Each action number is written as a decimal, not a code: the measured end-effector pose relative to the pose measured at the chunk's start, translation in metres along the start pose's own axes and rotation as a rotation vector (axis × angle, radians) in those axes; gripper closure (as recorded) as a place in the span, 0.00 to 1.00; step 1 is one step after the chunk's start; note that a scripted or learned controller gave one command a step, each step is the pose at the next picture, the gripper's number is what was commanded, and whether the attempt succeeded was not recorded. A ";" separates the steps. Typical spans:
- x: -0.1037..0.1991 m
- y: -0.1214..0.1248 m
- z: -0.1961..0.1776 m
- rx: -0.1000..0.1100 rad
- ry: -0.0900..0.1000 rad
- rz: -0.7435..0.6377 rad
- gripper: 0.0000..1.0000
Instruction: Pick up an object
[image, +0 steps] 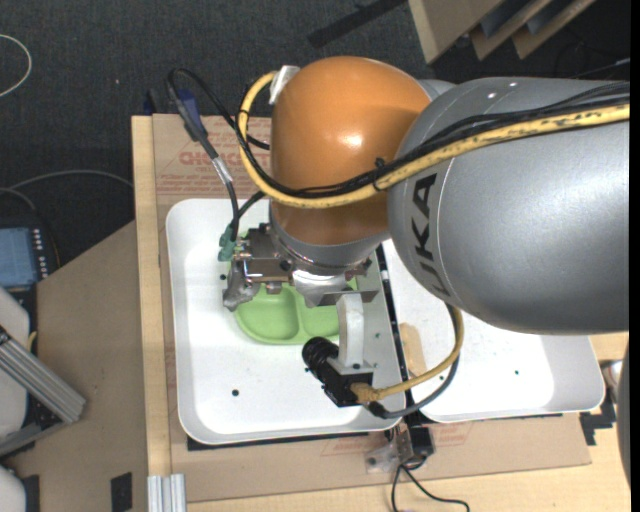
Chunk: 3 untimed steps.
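A light green, rounded object (272, 316) lies in the left white bin (205, 330), near its middle. The arm's orange band and grey wrist hang directly over it and hide much of it. The gripper (243, 283) sits low at the green object's upper left edge, mostly covered by the wrist housing. A small dark green bit (228, 243) peeks out just above the gripper.
The right white bin (520, 385) lies under the big grey arm link. A black cable mount (335, 375) and a yellow cable (420, 370) hang off the wrist over the bins' shared edge. Cardboard surrounds the bins; a metal rail (40, 385) lies left.
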<state>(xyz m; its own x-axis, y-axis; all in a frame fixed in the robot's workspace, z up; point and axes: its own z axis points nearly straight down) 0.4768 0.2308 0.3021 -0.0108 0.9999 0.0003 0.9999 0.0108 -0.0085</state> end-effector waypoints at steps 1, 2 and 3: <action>-0.031 0.000 0.109 0.006 -0.006 0.015 0.00; -0.012 0.003 -0.083 -0.027 0.009 0.007 0.00; -0.012 0.002 -0.083 -0.011 0.001 0.008 1.00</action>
<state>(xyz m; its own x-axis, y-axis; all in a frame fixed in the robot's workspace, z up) 0.4794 0.2185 0.3852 -0.0027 1.0000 0.0009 1.0000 0.0027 0.0026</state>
